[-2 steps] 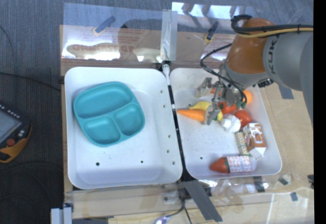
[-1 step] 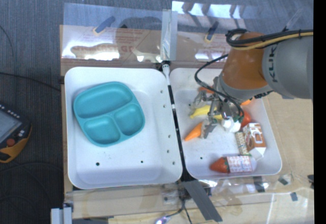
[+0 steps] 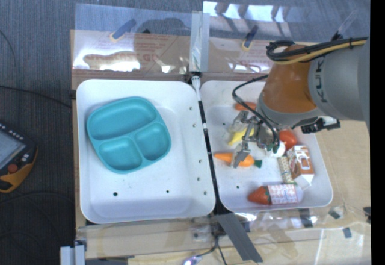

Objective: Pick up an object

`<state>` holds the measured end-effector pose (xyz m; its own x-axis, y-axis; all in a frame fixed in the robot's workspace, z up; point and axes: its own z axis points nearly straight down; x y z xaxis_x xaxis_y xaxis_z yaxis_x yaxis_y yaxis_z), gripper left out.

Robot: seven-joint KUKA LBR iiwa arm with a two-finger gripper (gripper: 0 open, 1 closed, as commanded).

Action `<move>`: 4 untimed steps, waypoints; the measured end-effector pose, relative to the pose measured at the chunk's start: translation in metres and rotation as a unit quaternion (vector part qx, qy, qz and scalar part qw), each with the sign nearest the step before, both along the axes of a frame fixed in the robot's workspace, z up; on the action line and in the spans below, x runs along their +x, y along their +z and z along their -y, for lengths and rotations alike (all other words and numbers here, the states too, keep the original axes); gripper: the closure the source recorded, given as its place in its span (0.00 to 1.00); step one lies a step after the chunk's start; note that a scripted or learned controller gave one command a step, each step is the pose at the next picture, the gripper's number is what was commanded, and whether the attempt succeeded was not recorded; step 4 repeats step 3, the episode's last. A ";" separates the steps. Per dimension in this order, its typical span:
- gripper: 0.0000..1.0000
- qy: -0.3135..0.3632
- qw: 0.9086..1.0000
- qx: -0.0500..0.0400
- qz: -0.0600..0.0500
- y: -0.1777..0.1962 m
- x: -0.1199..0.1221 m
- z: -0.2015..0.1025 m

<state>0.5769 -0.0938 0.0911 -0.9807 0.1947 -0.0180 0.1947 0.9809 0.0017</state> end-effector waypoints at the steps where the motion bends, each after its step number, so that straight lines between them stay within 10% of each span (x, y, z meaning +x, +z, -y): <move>1: 0.00 -0.014 1.000 -0.001 0.000 0.000 -0.028 0.007; 2: 1.00 -0.013 1.000 -0.002 0.002 0.011 -0.026 0.006; 3: 1.00 -0.035 0.999 0.001 -0.007 0.145 0.015 -0.024; 4: 1.00 -0.035 0.999 0.001 -0.007 0.145 0.015 -0.024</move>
